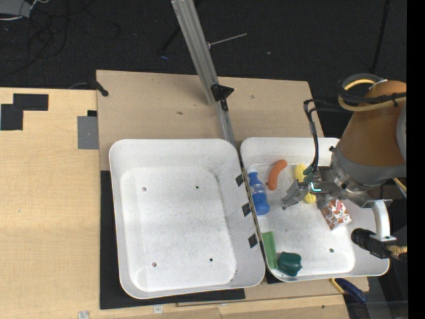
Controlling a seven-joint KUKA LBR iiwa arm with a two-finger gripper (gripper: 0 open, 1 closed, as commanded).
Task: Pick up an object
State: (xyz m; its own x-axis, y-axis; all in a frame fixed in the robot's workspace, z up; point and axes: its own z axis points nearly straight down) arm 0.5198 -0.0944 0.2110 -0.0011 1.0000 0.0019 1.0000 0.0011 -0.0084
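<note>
My gripper (293, 195) hangs over the middle of the right bin (345, 261), its fingers pointing left and standing open with nothing between them. Just behind it lies a yellow object (302, 174), partly hidden by the wrist. An orange sausage-shaped piece (276, 173) lies to the upper left of the gripper. A blue bottle (257, 193) rests against the bin's left wall. Under the wrist on the right lies a red and white packet (337, 213).
A light green stick (268, 248) and a dark green lump (289, 264) sit at the right bin's front left corner. The left bin (174, 214) adjoins it. A slanted metal rail (199, 52) rises behind the bins.
</note>
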